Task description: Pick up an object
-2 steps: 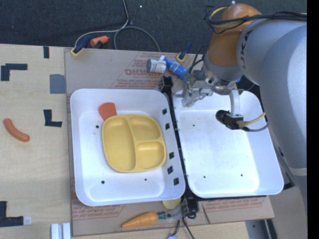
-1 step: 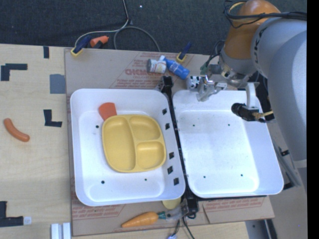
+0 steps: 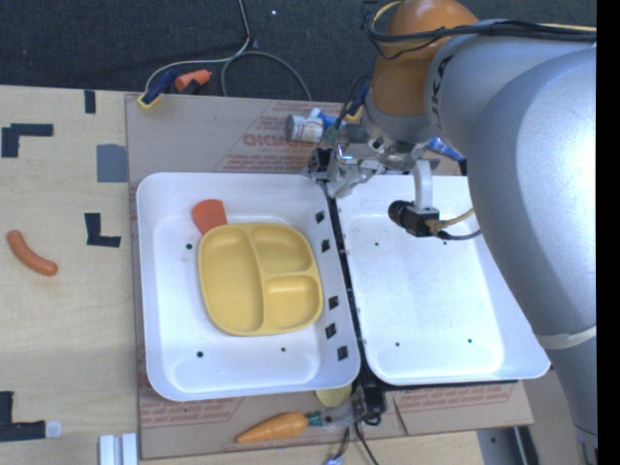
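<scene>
From where I stand, the yellow divided plate (image 3: 260, 279) lies flat in the left bin (image 3: 165, 356), and a small orange block (image 3: 208, 213) sits at its upper edge, touching it or nearly so. I judge the plate to be light, stiff plastic, smooth and a little slippery. Lying flat, it gives little to seize except its raised rim, so a grip on the rim at one side seems the best place. The orange block looks compact and easier to take from above, on its two opposite sides.

The right bin (image 3: 436, 356) holds nothing loose that I can see. The pincer (image 3: 341, 172) hangs over the far end of the wall between the two bins. Whether it is apart or together I cannot tell, because the wrist parts crowd there.

Outside the bins, a toy carrot (image 3: 274, 427) lies on the surface near the front.
</scene>
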Controlling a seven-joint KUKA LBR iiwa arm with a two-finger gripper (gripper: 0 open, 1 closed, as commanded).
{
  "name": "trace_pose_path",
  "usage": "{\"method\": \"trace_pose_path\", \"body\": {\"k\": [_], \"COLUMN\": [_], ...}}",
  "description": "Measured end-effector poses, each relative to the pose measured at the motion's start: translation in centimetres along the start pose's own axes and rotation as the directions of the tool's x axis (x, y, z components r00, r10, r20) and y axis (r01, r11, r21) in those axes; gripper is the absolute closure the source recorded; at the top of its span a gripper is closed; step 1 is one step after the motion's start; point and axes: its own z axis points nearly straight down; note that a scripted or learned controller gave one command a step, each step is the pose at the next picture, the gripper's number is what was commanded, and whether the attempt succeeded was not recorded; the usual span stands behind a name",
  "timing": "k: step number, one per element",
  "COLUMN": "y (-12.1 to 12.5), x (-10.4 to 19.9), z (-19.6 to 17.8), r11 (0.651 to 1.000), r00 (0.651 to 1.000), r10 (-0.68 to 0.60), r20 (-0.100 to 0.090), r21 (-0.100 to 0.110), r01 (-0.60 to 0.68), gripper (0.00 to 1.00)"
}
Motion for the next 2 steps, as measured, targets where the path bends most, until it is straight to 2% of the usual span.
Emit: {"method": "trace_pose_path", "body": {"k": [1,2], "y": [-3.0,-8.8], "x": [-8.9,0.0], "z": [-4.1,-0.7], "r11": [1.000,1.000], "r00": [1.000,1.000], "r10": [0.015,0.003], "r20": [0.006,0.000], "r21": [-0.004,0.006], "r01": [-0.015,-0.003], "gripper": [1.00,1.00]}}
